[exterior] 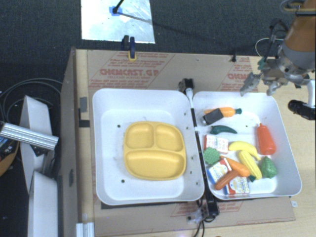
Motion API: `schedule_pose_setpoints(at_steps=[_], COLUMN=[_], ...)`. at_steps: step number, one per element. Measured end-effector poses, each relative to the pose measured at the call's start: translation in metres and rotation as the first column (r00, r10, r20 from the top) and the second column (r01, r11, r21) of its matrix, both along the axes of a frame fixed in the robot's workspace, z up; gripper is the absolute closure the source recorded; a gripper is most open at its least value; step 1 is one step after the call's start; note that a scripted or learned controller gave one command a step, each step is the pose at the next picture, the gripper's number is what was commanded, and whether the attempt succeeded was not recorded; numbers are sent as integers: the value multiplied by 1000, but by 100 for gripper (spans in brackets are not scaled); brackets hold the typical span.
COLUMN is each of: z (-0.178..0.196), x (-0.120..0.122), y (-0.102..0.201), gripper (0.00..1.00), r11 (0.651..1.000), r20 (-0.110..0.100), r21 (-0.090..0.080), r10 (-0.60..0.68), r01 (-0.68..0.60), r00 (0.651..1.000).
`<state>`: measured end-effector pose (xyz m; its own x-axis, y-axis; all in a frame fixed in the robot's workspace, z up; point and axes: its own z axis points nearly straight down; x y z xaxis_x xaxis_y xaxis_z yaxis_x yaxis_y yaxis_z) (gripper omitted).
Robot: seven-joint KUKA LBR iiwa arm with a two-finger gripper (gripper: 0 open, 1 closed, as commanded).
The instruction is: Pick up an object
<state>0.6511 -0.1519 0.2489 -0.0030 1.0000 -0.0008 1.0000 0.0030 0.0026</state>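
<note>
The end effector (260,85) hung above the far edge of the right bin (286,147), its 2 fingers spread apart and grasping nothing. That bin held the objects to pick: a carrot (228,111) with a black block (213,116) against it, a dark green pepper (223,129), a red bottle (265,139), 2 bananas (248,157), a broccoli floret (212,156), another green piece (268,167), a hot dog (230,174) and small cartons (216,143). The left bin (108,132) carried a yellow divided plate (154,149). Both bins sat on the worktop (163,70).
</note>
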Motion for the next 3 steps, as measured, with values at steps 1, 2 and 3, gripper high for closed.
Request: schedule_pose_setpoints(at_steps=[1,2,3], z=[-58,-162,-150], x=[18,17,19], y=[28,50,50], gripper=[0,0,100], r11=[1000,1000,1000], r20=[-2,-3,2], r21=[1,1,0], r10=[2,2,4], r01=[-2,-2,-4], r00=[1000,1000,1000])
